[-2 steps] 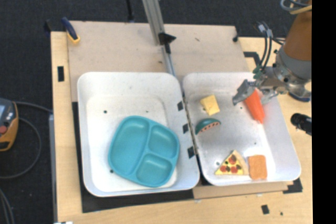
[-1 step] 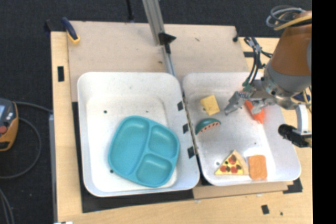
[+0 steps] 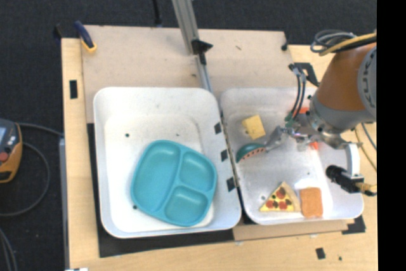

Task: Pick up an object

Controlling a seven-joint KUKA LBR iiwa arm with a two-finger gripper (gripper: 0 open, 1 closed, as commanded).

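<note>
My gripper (image 3: 274,138) reaches in from the right over the middle of the right bin (image 3: 330,200), under the arm's orange band (image 3: 346,82). Its tip is right beside a small teal curved object (image 3: 247,152) lying near the bin's left wall, and I cannot tell whether the two touch. A yellow block (image 3: 254,126) lies just behind the teal object. Near the front of the same bin sit a toy pizza slice (image 3: 279,198) and an orange bread-like piece (image 3: 311,202), side by side.
The left bin (image 3: 114,105) holds a teal divided plate (image 3: 174,182). A metal post (image 3: 184,3) rises behind the bins. Cables and a black fitting (image 3: 342,178) hang off the arm at the right bin's right side.
</note>
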